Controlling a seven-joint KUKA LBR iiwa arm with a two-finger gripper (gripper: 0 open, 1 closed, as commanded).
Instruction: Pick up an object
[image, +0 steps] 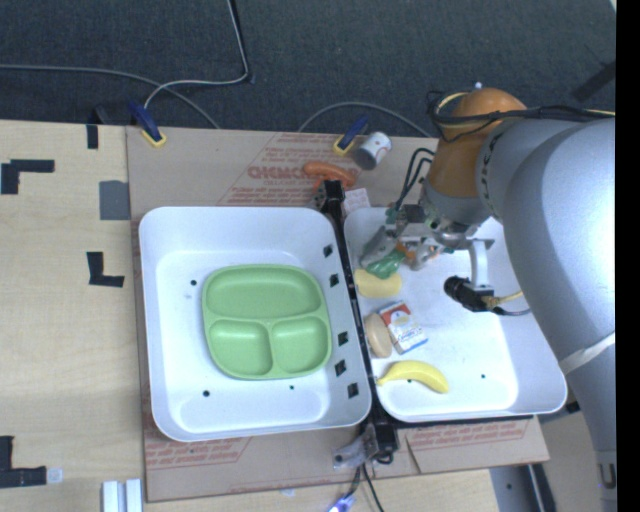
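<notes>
My gripper (397, 246) reaches down into the far left part of the right bin (500, 350), over a small green and white object (380, 266). A pale yellow piece (377, 286) lies just in front of that. Nearer the front sit a tan round item (377, 336), a small red and white packet (402, 328) and a yellow banana (415, 375). The arm's wrist hides the fingertips, and the green object lies right below them.
The left bin (170, 300) holds a green divided plate (267, 320). An orange item (328, 172) and a small grey cylinder (372, 150) lie on the cardboard behind the bins. The big grey arm (560, 220) covers the right bin's right side. Cables run across the back.
</notes>
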